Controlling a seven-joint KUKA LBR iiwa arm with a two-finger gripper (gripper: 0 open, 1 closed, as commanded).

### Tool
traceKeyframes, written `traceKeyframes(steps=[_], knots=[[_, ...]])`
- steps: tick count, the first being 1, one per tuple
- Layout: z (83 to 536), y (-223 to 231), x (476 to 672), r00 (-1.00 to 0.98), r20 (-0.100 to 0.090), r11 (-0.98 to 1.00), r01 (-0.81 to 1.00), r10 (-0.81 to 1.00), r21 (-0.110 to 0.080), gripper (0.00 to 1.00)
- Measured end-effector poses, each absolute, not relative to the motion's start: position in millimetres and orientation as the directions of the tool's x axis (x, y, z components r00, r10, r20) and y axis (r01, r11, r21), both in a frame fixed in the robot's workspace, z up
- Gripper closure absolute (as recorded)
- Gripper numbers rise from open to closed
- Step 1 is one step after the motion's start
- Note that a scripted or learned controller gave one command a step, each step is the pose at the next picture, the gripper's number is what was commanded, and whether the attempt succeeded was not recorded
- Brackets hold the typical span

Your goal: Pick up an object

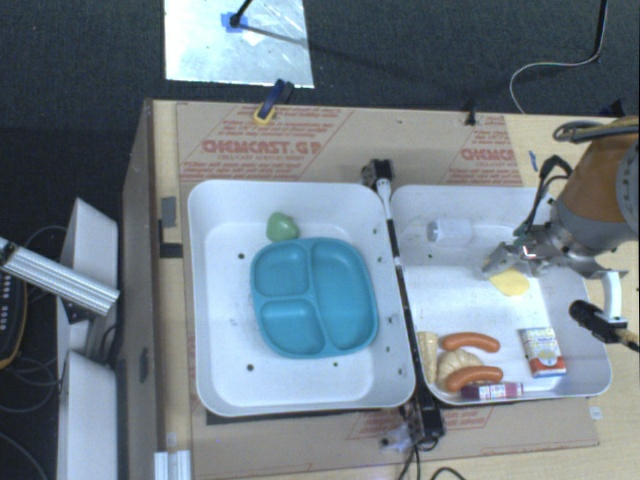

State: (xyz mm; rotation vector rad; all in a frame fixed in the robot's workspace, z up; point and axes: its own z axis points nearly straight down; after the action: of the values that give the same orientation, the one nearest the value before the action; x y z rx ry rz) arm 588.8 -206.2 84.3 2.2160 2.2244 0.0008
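In the right bin point(590, 383), my gripper point(513, 257) hangs low near the back right, just above a small yellow block point(511, 284); whether it touches the block is unclear. Nothing visible is held in it. Along the bin's front lie two reddish sausages point(470, 344) point(474, 377), a pale banana-like piece point(429, 350), a small red and white box point(541, 351) and a dark flat bar point(492, 391). A clear plastic cup point(449, 231) lies on its side at the back left, away from the gripper.
The left bin point(215, 368) holds a blue three-compartment plate point(312, 296) with a green round object point(282, 228) just behind it. A black divider rail point(396, 268) runs between the bins. The arm's orange band point(600, 178) rises at the right.
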Motion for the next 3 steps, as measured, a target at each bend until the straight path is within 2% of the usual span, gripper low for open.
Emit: traceKeyframes(steps=[1,2,3], knots=[[96,-206,590.5,-0.007,-0.002,0.007,1.0,1.0,0.006,1.0],[96,-206,590.4,-0.007,-0.003,0.007,1.0,1.0,0.006,0.0],[107,-207,591.4,-0.009,-0.003,0.009,1.0,1.0,0.009,1.0]])
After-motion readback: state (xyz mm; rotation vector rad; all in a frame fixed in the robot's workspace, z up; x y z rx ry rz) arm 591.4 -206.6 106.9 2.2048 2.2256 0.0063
